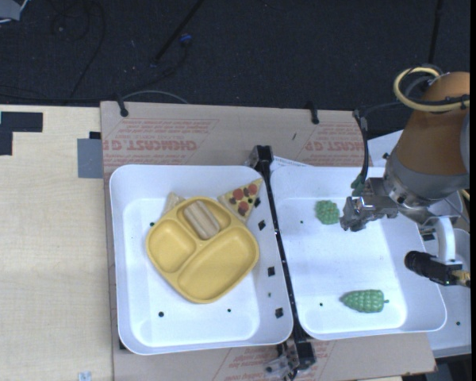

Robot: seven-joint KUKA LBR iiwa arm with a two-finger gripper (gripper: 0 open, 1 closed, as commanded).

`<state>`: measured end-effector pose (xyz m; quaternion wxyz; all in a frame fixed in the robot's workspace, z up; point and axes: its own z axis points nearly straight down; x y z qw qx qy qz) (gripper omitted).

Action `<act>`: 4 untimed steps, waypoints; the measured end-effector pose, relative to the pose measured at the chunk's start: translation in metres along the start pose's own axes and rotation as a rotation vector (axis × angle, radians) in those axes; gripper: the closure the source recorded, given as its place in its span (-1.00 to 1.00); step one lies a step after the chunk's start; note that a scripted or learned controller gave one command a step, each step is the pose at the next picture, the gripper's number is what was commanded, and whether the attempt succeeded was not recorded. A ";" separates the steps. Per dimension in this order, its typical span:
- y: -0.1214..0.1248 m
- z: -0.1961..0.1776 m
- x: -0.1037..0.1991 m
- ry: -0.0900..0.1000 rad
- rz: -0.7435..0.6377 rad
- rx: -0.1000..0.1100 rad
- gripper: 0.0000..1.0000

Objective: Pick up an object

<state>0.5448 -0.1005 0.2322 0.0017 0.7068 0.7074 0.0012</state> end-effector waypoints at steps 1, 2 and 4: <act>0.000 -0.017 -0.001 0.001 0.000 0.005 1.00; 0.002 -0.004 0.057 0.003 -0.004 0.009 1.00; 0.016 -0.013 0.168 0.003 -0.004 0.007 1.00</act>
